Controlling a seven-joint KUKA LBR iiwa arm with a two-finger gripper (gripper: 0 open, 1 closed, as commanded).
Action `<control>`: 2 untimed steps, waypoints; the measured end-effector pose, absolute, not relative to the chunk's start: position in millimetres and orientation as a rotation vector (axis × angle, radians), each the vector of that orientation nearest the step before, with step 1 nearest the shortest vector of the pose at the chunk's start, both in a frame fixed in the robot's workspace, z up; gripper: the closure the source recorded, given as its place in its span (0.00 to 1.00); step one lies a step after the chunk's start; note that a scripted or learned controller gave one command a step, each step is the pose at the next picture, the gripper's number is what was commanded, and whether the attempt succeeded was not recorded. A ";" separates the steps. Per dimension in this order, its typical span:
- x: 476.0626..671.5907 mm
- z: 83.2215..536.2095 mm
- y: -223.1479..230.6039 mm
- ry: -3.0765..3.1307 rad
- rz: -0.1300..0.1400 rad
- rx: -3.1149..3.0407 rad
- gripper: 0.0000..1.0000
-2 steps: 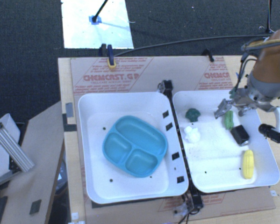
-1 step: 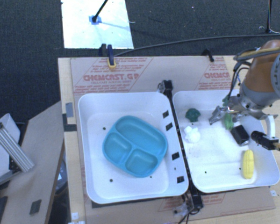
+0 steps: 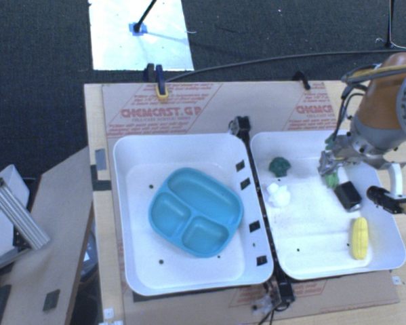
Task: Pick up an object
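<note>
Bins sit side by side on our bench. The left bin point(image 3: 133, 196) has a blue plate point(image 3: 195, 211) in it, with three parts.

The right bin point(image 3: 309, 255) has a few small things. We see a dark green lump point(image 3: 280, 166) near the top, and a white lump point(image 3: 279, 194) just below it. A yellow corn point(image 3: 359, 238) lies near the bottom right. A black block point(image 3: 348, 195) lies above the corn, tilted. A small green thing point(image 3: 331, 180) is just beside the block, up and to the left.

Our arm point(image 3: 383, 111) comes in from the right. Our gripper point(image 3: 331, 165) is low over the right bin, right above the small green thing. We cannot tell how wide it is, or if it has hold of anything. The corn, the block and the two lumps all lie free in the bin.
</note>
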State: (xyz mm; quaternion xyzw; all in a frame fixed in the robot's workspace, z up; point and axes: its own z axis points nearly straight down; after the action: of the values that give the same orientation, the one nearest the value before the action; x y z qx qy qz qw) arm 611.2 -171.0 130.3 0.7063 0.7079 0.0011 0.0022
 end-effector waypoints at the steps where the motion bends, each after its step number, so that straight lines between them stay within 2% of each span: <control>1: 617.7 175.5 -174.5 2.222 0.005 2.213 1.00; 2: 625.8 221.4 -175.3 2.224 0.005 2.210 1.00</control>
State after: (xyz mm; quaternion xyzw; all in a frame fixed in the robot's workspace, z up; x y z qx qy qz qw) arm 625.8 -175.3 221.4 0.7049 0.7093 0.0017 0.0031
